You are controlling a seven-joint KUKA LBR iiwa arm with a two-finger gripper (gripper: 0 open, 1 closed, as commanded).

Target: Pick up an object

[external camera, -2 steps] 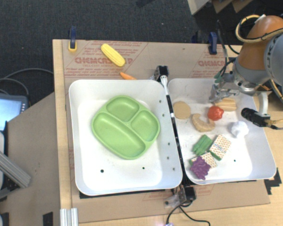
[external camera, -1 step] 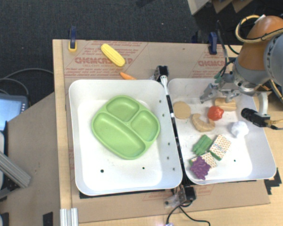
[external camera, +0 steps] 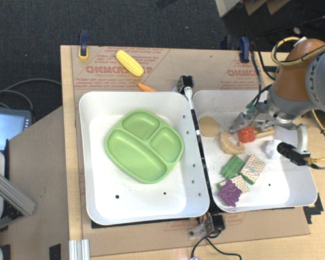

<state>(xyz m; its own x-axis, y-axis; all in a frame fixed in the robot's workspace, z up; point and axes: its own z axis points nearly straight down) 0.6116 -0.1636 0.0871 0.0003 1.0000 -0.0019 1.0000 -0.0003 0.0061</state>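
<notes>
Currently the gripper [external camera: 248, 124] is low in the right bin [external camera: 298, 196], directly over a small red object [external camera: 247, 135]; whether the object sits between its fingers cannot be determined at this angle, nor can the gripper's state be read.

Procedure for the step in hand: confirm the red object is centred under the tool before lifting. Raise straight up, since a tan lump [external camera: 231, 143] touches the object on the side away from the arm, and a round beige piece [external camera: 209, 127] lies just beyond that. Sideways travel would likely drag these along.

Below the tool, toward the bin's near edge, lie a green piece [external camera: 232, 166], a patterned block [external camera: 252, 169] and a purple cluster [external camera: 230, 192].

Surroundings: the left bin [external camera: 97, 188] holds a green divided plate [external camera: 144, 145]. Both bins rest on a cardboard sheet [external camera: 168, 64], where a yellow corn cob [external camera: 129, 63] lies well clear of the tool. Dark carpet surrounds the bench.
</notes>
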